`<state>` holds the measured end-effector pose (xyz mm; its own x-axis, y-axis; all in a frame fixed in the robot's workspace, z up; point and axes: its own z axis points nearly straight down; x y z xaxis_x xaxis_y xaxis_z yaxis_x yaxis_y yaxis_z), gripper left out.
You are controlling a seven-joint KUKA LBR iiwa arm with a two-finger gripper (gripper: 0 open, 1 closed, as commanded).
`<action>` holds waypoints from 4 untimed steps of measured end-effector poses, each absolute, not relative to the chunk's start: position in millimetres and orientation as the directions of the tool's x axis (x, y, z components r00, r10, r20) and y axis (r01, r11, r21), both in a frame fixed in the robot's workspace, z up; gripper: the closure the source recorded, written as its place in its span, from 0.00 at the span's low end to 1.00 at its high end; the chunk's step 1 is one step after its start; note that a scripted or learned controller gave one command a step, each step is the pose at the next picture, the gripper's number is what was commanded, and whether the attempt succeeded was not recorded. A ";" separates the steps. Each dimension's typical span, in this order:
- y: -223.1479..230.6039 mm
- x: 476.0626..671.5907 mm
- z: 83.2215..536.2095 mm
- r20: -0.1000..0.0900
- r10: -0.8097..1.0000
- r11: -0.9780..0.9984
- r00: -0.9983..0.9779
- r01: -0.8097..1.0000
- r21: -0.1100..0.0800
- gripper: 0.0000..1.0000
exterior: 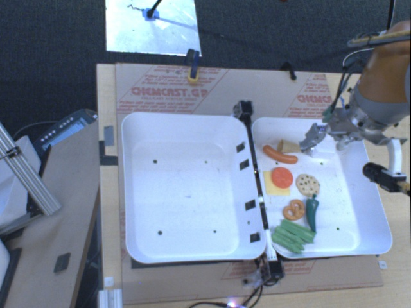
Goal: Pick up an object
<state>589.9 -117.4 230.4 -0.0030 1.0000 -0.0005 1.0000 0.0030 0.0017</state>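
Hand [313, 138] over far part of right bin [366, 210], beside cheese wedge [288, 146]; finger state cannot be told; left bin [186, 185]; green beans [293, 235] near; yellow slice [276, 185] under tomato slice [282, 176]; sausage [280, 154]; green pepper [312, 213]; cookie [307, 185]; pretzel [295, 209].

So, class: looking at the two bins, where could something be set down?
The left bin floor is bare. In the right bin, bare floor lies right of the green pepper. Its left side is crowded: hot dog, cookie, pretzel, green beans.
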 end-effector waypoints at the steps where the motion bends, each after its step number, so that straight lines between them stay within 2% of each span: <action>1: -96.8 562.4 114.0 0.003 1.000 0.002 -0.002 1.000 -0.011 0.00; 2: -128.2 566.1 87.2 0.003 1.000 0.001 -0.001 1.000 0.005 0.00; 3: -113.3 610.1 87.2 -0.001 1.000 0.007 -0.007 1.000 0.009 0.00; 4: -168.7 485.6 88.2 -0.003 1.000 -0.007 0.007 1.000 0.006 0.00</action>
<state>485.6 -168.7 88.2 0.0072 1.0000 -0.0029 1.0000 -0.0072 0.0062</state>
